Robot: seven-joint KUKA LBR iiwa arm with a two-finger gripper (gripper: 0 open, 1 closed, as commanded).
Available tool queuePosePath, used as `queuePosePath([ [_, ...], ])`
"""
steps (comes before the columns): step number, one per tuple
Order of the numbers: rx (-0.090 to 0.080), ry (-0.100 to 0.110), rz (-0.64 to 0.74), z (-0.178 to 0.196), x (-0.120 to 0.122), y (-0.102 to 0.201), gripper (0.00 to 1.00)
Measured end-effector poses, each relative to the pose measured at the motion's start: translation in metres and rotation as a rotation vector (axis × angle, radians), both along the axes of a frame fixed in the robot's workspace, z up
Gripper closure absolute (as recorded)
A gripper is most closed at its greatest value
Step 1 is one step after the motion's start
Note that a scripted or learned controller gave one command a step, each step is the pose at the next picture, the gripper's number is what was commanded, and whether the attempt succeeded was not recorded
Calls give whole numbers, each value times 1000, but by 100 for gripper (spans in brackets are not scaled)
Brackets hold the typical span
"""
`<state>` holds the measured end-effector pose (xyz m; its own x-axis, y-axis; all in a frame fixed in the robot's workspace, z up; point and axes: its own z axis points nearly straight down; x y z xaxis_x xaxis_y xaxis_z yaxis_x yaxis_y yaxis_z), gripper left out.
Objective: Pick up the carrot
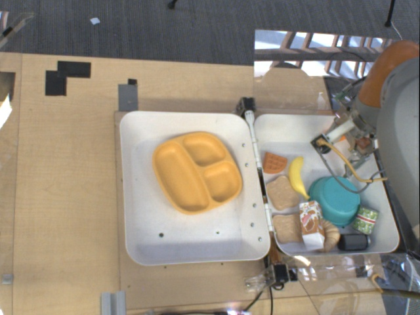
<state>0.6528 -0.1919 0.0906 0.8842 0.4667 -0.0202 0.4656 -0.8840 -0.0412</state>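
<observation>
**The carrot lies in the right bin, apart from the hand**

At the left, the wooden bench [59, 195] is seen, with black marks near its far edge. On it the left bin [147, 231] is placed. A yellow plate [197, 171] with three compartments lies in this bin, a little turned.

Just beside it, the right bin [292, 133] is found. The carrot [275, 161], a small orange piece, lies flat in the left part of this bin, close to the wall between the two bins. It is not touched by the hand. Just to the right of the carrot a banana [298, 176] is seen, and just in front of the carrot a bread slice [282, 192] lies. A second bread slice [287, 227] is nearer to the front wall, with a small carton [311, 224] next to it. Further right a teal bowl [335, 199] stands, then a green can [365, 220] and a black object [354, 242].

The hand [348, 140] is held over the far right part of this bin, behind the teal bowl and well apart from the carrot. It is partly hidden by cables and blur, so it cannot be told how far it is open, and nothing is seen to be held in it. At the right edge the grey arm [401, 130] with its orange band [388, 67] is seen.
</observation>
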Motion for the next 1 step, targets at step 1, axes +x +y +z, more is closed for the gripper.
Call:
queuePosePath([
  [1, -29, -46, -2, 71, 8, -13, 0],
])
